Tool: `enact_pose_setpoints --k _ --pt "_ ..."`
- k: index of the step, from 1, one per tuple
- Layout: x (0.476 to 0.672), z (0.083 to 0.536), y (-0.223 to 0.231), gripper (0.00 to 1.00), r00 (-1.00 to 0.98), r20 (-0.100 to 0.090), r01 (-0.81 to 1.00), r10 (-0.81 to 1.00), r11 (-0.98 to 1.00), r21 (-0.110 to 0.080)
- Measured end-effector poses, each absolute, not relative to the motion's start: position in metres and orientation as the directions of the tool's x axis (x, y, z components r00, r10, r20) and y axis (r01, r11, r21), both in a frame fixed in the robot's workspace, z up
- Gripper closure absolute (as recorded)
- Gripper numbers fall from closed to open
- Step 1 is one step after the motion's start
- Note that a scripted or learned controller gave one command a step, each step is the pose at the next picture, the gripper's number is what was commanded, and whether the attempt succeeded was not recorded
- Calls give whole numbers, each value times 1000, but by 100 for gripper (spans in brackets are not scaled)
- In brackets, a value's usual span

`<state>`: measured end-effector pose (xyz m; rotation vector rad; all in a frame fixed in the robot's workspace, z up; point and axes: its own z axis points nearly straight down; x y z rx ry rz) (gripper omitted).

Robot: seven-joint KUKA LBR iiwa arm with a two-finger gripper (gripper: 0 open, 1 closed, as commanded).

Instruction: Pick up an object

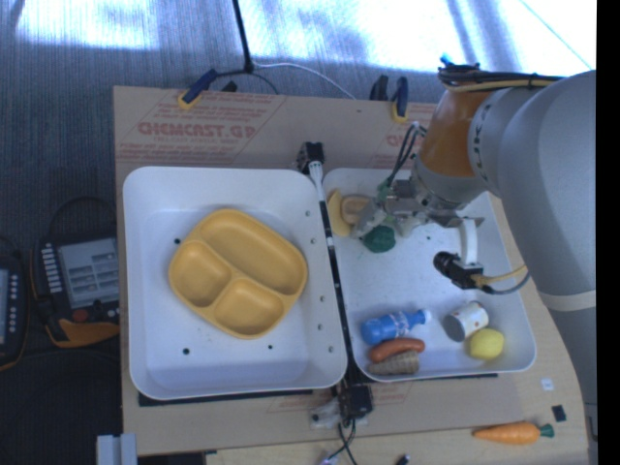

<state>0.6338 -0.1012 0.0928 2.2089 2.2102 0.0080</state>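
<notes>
the green round object [379, 239] lies in the upper left part of the right bin [513, 356], just beside a yellow slice-shaped item [341, 210] near the dividing wall. the end effector [392, 213] is directly over it, close to or touching its top; whether the end effector is released or clenched cannot be told from this view, and no object is seen grasped in it. judged by its look, the green object is a small, light, rigid plastic toy with a smooth, rounded skin that may slip; grip it across its widest part, centred, to stop it rolling out.

count, right bin: one green object, one yellow slice, one blue bottle [394, 325], one red-orange sausage-shaped item [397, 348], one brown item [394, 364], one white cup [466, 320], one yellow lemon-like ball [486, 343]. left bin [145, 356]: one yellow three-compartment tray [237, 272]. on the surface [136, 114] outside the bins: one toy carrot [511, 433].
</notes>
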Motion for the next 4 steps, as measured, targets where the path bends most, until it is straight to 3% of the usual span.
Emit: enact_pose_setpoints --k 4 --pt "634 93 -101 0 -1 -8 1000 1000 1 16"
